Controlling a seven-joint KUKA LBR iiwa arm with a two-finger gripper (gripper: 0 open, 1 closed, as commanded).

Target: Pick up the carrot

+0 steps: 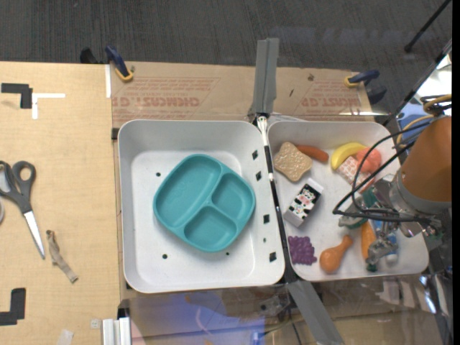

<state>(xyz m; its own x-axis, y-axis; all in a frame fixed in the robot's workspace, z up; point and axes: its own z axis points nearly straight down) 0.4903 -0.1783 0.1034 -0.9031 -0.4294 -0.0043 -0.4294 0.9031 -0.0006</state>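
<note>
The carrot (367,241) is a small orange piece with a green top, lying upright in the picture near the front right of the right bin (325,277). My gripper (376,228) hangs right over it, so its metal parts and cables cover the carrot's upper end and right side. The grey arm with its orange band (431,165) comes in from the right above the bin's edge.
The right bin also holds a drumstick (335,254) just left of the carrot, purple grapes (302,249), a cow-print carton (304,203), toast (292,161), a sausage (313,152), a banana (347,152) and a pink item (359,164). A teal divided plate (205,203) sits in the left bin. Scissors (21,192) lie on the bench.
</note>
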